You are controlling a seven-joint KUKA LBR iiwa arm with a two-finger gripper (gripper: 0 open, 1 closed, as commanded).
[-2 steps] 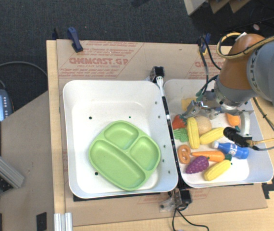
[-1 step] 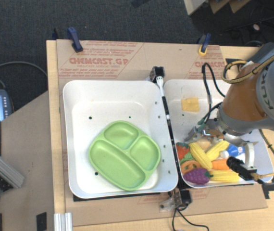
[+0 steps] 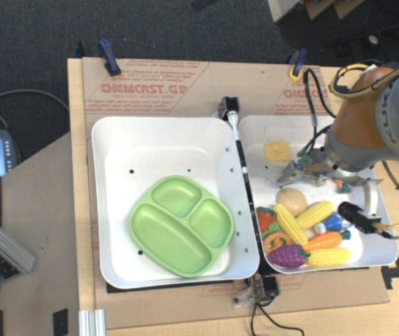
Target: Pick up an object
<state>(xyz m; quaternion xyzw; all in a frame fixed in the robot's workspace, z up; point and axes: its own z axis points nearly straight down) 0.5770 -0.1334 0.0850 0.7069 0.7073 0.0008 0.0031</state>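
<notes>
Gripper (image 3: 304,175) sits low in the right bin (image 3: 255,128), just above the toy food pile; fingers are hidden under the wrist, so whether they are wide or narrow cannot be told, and nothing is seen between them.

Nearest candidates: beige potato (image 3: 292,201) just below it, yellow cheese block (image 3: 277,152) just to its left, lying apart from the pile.

Risks, as a judgement:
- Pile is packed tight against the bin's near wall; closing on one piece likely nudges neighbours or grabs two.
- Round, smooth pieces like the potato can squirt out of a two-finger pinch.
- Cheese lies flat, so fingers may slide over it.
- Arm covers part of the bin, so a piece could be hidden there.

Count: 2 white bins; left bin (image 3: 115,152) holds 1 green divided plate (image 3: 180,224). Right bin: 1 cheese, 1 potato, 3 corn cobs (image 3: 314,213), 1 carrot (image 3: 323,241), 1 purple grapes (image 3: 288,255), 1 red piece (image 3: 265,220), 1 orange slice (image 3: 275,242), 1 blue piece (image 3: 334,223). Bench (image 3: 150,89) has 2 blue clamps (image 3: 108,56).
</notes>
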